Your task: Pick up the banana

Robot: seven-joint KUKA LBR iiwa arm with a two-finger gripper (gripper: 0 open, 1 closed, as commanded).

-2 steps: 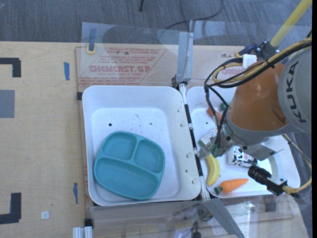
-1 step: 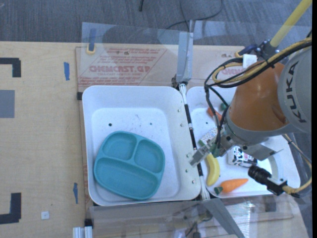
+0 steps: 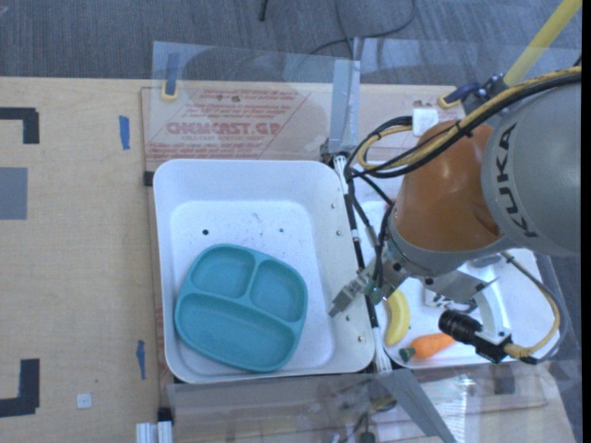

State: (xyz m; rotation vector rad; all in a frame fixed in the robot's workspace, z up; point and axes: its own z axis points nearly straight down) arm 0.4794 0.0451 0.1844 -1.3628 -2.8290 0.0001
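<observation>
Holding a teal plate [image 3: 242, 307], left bin [image 3: 175, 201], banana [image 3: 398, 317], carrot [image 3: 430, 345], right bin [image 3: 545, 314]

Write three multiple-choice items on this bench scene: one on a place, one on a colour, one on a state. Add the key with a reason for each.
1. Where does the banana lie?
A. In the right bin
B. On the divided plate
C. On the wooden bench outside the bins

2. What colour is the divided plate in the left bin?
A. Red
B. Teal blue
C. Black

3. How does the banana stand with the task?
A. Lifted high above both bins
B. Resting on the plate
C. Lying low in its bin, partly under the arm

Key:
1 A, since the banana sits beside the carrot in the right bin.
2 B, since the three-compartment plate is plainly teal blue.
3 C, since the banana's lower part shows on the bin floor while the arm covers its top; the pincer is hidden there.
</observation>
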